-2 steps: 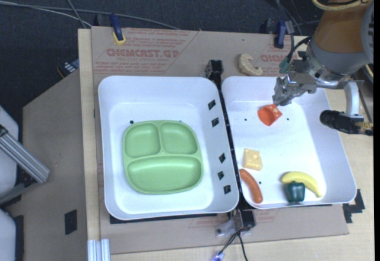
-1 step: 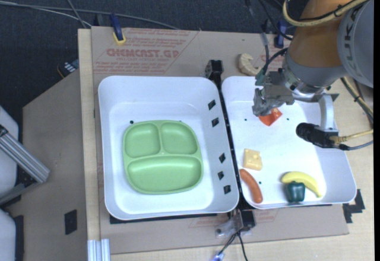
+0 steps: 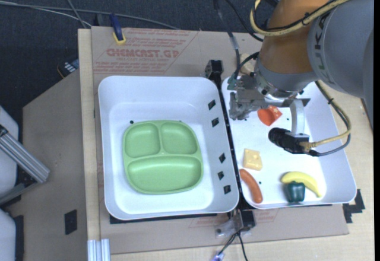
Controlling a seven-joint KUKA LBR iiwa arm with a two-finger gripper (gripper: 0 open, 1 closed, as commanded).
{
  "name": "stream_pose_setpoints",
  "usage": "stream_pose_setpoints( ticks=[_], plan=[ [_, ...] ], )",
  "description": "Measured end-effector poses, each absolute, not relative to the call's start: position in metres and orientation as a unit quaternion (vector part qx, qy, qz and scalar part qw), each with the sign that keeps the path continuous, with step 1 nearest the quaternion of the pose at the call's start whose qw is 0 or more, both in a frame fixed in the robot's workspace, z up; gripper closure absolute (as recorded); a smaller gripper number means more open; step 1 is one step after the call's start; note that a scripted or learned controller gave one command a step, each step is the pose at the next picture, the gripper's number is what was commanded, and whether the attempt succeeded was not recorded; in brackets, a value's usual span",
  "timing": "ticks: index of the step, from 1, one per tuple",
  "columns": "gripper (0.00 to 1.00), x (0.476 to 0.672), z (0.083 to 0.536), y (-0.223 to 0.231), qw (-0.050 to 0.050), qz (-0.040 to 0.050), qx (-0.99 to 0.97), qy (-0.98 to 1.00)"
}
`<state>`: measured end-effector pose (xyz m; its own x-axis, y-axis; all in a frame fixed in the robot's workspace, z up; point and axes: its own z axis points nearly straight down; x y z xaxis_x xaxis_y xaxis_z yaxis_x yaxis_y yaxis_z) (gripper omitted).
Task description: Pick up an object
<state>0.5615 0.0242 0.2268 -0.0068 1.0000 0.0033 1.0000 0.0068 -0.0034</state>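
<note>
The arm reaches in from the right and hangs over the right bin (image 3: pixel 332 135). Its gripper (image 3: pixel 279 114) is low, near the far end of that bin, close to the wall between the two bins.

A small red piece (image 3: pixel 270 115) sits right by the gripper. It looks like a toy pepper or a bit of one. I think this is the thing to pick up. It peeks out from under the gripper's metal parts, a little toward the near side. I cannot tell if the gripper is open or closed, and I cannot tell if it has the red piece. The wrist hides too much.

The other toys lie nearer the front edge of the right bin. A yellow cheese (image 3: pixel 253 159) is next, toward the wall between the bins. A sausage (image 3: pixel 251 185) lies past it by the front left corner, its long side pointing from the far end to the front. A banana (image 3: pixel 304 182) and a green pepper (image 3: pixel 295 192) touch each other near the front edge, and the banana lies sideways along it.

The left bin (image 3: pixel 113 135) holds a green plate (image 3: pixel 162 156) in its middle, well away from the gripper.

So the red piece is the closest, almost straight under the gripper. A lift straight up would show whether it comes along.
</note>
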Motion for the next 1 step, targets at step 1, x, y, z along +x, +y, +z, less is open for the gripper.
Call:
stream_pose_setpoints(
  ticks=[1],
  plan=[
    [1.00, 0.5455, 0.2197, 0.0825, 0.002, 0.0008, -0.705, -0.709]
  ],
)
